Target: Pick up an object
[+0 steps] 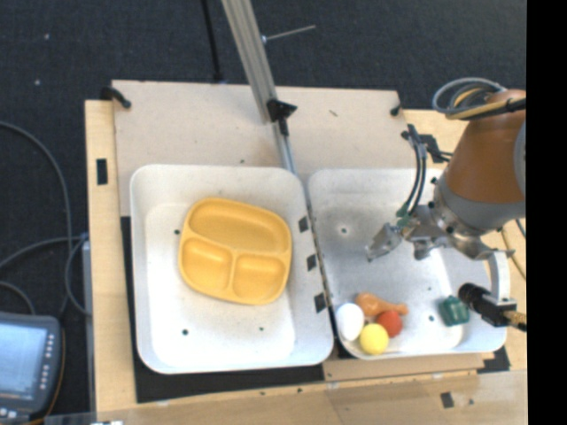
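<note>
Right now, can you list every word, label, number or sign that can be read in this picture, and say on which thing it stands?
None can be read.
Yellow plate: no text.
Two white bins: no text.
Small screen at bottom left: too blurred to read.

Single fixed camera, mounted high above the pale wooden bench (106, 237), looking down at a slight slant. Both shallow white plastic bins (151, 326) fit in frame, left bin central. Far enough back that dark carpet (89, 25) shows beyond the bench.
</note>
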Controlling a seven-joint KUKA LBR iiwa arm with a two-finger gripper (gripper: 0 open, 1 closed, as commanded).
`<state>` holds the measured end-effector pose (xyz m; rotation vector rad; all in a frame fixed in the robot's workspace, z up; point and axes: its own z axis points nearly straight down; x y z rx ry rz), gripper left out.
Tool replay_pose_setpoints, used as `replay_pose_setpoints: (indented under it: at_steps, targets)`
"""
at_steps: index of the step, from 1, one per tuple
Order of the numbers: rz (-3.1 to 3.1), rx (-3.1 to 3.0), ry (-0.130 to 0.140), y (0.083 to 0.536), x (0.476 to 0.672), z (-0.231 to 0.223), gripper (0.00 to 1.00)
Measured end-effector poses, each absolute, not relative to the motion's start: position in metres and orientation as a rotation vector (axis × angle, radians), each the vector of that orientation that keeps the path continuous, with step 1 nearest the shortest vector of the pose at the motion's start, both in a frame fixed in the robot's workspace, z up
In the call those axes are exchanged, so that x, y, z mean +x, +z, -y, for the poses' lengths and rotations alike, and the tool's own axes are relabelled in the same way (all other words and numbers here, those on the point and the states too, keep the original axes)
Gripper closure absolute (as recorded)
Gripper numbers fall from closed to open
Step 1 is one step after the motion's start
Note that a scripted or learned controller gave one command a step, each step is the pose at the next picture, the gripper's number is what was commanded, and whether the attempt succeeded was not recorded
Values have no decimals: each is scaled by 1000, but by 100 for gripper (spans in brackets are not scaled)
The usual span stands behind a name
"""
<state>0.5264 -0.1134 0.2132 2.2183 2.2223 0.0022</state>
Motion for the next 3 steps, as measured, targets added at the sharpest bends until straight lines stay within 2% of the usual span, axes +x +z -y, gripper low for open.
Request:
replay_pose_setpoints:
  at_steps: [1, 3]
  targets:
    - [-2219, 2221, 3, 213, 526, 114, 0]
    - [-2221, 2224, -4, 128, 526, 112, 0]
